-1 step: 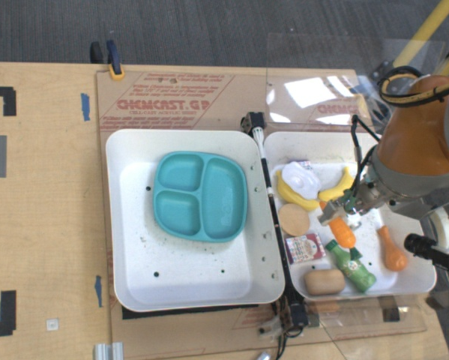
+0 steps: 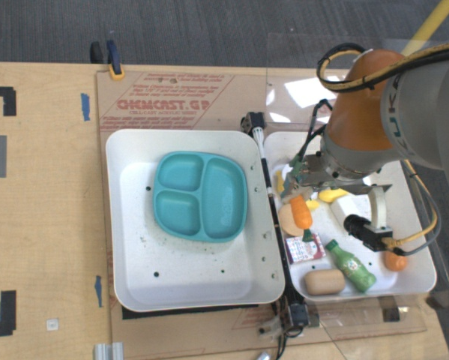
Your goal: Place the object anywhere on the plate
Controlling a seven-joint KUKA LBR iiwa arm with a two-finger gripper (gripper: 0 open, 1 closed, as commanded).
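Pale, matt wooden bench (image 2: 44,223), with dark ribbed floor (image 2: 172,6) beyond its far edge. On the bench, a flat cardboard sheet (image 2: 172,103) printed in red, and on that two shallow, glossy white bins with rounded corners, side by side. In the left bin (image 2: 134,276), a smooth teal plate (image 2: 202,197), a rounded rectangle moulded into three compartments, lying flat near the middle. In the right bin (image 2: 423,276), a crowd of small things:
- a stubby orange carrot (image 2: 302,213) near the left wall, across a pale tan disc (image 2: 287,217)
- a yellow curved piece (image 2: 330,196) just beside it
- a red-and-white printed packet (image 2: 305,250) below
- a shiny green bottle (image 2: 351,265) on its side
- a matt brown bun-shaped lump (image 2: 324,281) touching the bottle
- a small orange ball (image 2: 395,260) toward the right wall

Gripper (image 2: 299,186) low over the right bin, just above the carrot's upper end. Open or closed: cannot tell, nor whether touching the carrot. Carrot well apart from the plate.
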